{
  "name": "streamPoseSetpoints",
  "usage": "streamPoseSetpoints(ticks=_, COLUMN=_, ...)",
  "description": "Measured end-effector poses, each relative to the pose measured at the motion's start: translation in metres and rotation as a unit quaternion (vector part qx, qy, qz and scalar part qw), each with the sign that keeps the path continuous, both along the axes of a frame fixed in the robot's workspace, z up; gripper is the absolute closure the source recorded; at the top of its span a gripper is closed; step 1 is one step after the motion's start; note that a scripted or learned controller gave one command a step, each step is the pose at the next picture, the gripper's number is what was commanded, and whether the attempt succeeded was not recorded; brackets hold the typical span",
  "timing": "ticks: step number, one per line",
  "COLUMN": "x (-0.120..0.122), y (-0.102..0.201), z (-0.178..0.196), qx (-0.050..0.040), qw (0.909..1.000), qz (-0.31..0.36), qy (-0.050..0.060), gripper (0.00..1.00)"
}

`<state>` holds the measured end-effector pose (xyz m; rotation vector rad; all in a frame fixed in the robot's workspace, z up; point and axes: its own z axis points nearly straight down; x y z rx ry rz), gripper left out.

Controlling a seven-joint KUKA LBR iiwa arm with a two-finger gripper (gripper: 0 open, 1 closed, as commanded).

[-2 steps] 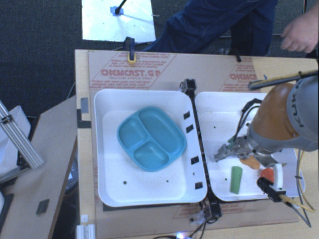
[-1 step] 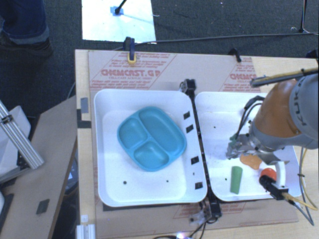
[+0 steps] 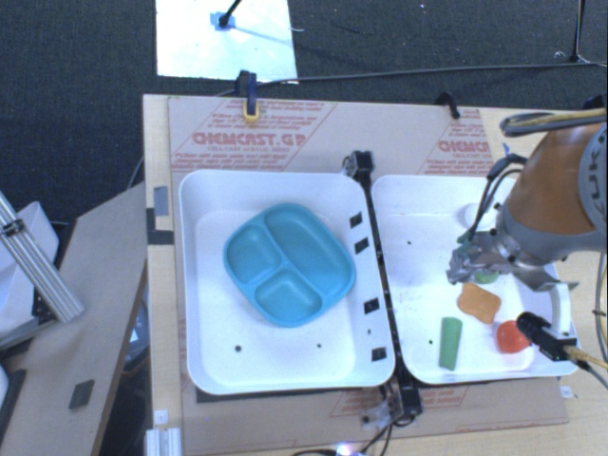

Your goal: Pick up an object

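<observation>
Camera view: tool (image 3: 467,266), grip state unclear, hovers just above orange block (image 3: 479,303) in right bin (image 3: 418,217).

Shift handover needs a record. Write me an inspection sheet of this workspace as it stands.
Surface: bench with printed protective sheet, bearing left bin and right bin side by side.
Job's things: green block, orange piece and red piece lie apart in the right bin; a green item sits partly hidden under the gripper.
Clutter: blue divided plate in the left bin.
Grippers: gripper low over the right bin; grasp cannot be judged.
Cables: black cable crosses the floor behind the bench; cables run along the arm.
Surroundings: dark carpet, white floor panel, clamp.
</observation>
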<state>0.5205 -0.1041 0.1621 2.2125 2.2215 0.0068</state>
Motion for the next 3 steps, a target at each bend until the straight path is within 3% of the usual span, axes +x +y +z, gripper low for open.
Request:
streamPoseSetpoints(ticks=2, x=0.007, y=-0.008, z=0.073, qx=0.0002, qw=1.0000, qz=0.000, qy=0.001, gripper=1.00)
streamPoseSetpoints(ticks=3, x=0.023, y=0.048, z=0.063, qx=0.0014, qw=1.0000, qz=0.003, qy=0.003, gripper=1.00)
